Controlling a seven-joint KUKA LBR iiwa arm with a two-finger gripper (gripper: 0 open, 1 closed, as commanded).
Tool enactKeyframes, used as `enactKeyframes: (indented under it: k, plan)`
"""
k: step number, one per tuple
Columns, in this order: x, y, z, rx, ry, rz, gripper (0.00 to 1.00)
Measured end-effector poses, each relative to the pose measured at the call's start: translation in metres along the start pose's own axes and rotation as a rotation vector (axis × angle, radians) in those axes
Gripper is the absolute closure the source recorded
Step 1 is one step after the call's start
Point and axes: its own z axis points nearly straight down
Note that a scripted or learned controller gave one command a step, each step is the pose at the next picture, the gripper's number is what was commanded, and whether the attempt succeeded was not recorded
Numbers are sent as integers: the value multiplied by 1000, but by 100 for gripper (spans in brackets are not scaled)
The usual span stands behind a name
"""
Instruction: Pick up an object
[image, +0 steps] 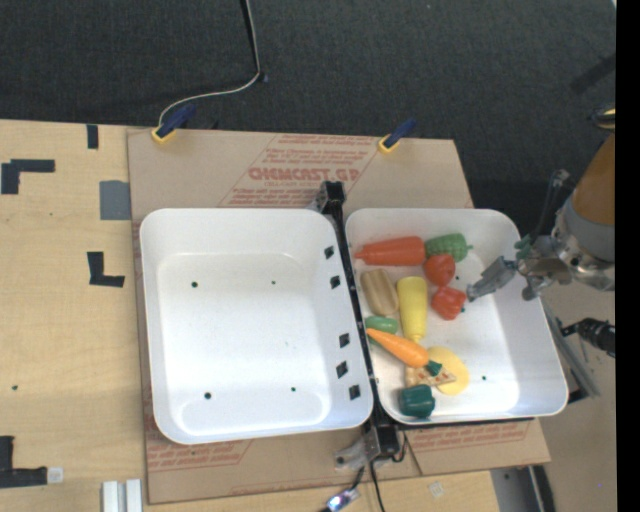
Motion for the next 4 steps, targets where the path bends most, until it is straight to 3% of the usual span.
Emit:
enactKeyframes:
  k: [1,2,3,4]
  plan:
    - [-14,46,127,-6,-1,-3,0]
    - [3,88,123,-4,-1,-3,0]
    - [12,117,128,44,-3,-7,0]
    - [-15,118,129,39,11,-4,0]
